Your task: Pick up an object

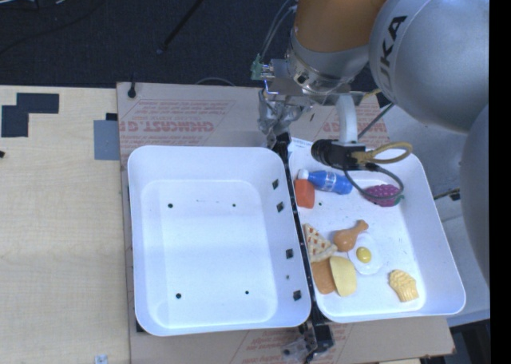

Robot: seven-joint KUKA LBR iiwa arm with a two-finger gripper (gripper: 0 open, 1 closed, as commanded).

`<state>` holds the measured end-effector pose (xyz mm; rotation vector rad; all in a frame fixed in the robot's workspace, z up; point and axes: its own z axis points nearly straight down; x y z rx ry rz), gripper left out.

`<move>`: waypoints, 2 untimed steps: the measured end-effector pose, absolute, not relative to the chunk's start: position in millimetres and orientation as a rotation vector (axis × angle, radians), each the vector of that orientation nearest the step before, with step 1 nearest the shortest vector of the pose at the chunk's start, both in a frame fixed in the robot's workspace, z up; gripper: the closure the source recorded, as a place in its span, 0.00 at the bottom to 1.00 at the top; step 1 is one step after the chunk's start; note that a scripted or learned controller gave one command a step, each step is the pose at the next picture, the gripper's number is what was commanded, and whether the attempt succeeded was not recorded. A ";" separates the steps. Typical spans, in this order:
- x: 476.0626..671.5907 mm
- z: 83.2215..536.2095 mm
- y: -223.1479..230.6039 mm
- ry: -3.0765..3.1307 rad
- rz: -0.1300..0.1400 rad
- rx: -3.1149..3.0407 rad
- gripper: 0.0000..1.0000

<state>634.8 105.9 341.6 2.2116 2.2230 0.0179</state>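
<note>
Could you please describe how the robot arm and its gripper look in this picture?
The arm has large rounded grey shells with dark KUKA letters and a broad orange band above the wrist. Below it sits a metallic ring, with thin cables running down beside it. The gripper is small, dark and narrow.

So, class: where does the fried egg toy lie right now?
The fried egg lies in the right bin, toward its near side, just below the chicken drumstick and right of the yellow slice.
</note>
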 end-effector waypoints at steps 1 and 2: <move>643.4 495.9 77.2 2.211 0.020 2.216 1.00; 643.8 541.1 71.0 2.221 0.004 2.220 1.00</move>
